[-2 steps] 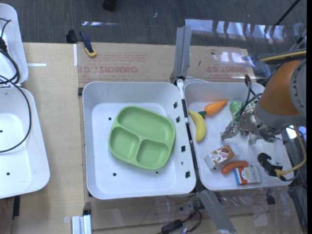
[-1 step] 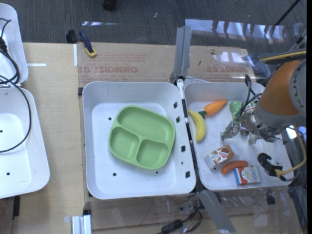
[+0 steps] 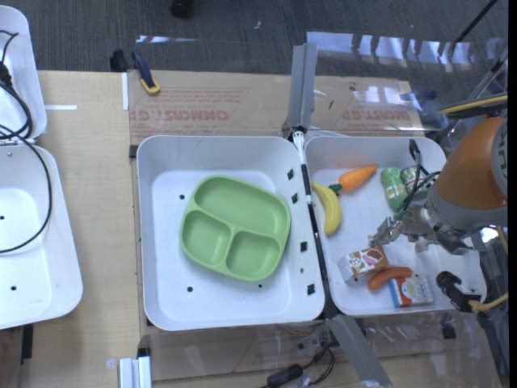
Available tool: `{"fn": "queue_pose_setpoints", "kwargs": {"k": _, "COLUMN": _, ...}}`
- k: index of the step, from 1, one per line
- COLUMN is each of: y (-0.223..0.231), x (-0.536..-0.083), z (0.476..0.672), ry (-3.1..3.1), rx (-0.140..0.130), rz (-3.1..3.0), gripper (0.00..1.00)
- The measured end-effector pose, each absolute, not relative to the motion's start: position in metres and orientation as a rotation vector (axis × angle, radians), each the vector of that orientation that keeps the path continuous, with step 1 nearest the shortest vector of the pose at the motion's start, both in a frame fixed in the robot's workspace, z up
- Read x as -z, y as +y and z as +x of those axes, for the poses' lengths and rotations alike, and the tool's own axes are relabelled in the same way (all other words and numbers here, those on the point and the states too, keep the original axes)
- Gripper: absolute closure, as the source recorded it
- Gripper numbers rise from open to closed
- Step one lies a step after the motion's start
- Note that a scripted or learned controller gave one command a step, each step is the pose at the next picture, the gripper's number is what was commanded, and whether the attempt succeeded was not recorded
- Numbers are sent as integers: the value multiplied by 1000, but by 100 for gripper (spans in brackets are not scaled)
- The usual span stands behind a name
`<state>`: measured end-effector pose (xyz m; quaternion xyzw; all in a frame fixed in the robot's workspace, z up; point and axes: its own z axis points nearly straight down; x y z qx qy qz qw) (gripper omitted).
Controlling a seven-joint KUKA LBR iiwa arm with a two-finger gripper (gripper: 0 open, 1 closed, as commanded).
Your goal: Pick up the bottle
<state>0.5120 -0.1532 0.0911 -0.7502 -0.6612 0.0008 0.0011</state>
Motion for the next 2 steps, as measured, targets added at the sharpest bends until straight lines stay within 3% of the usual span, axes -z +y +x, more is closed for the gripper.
{"fn": "queue_pose_setpoints", "kwargs": {"k": 1, "y": -98, "x": -168, "z": 478, "ry": -2291, "rx": -2, "rz": -2148, "gripper": 0}}
{"fn": "queue_pose_setpoints", "kwargs": {"k": 2, "y": -129, "x": -184, "z": 477, "ry": -2234, "rx": -2, "rz": -2208, "gripper": 0}}
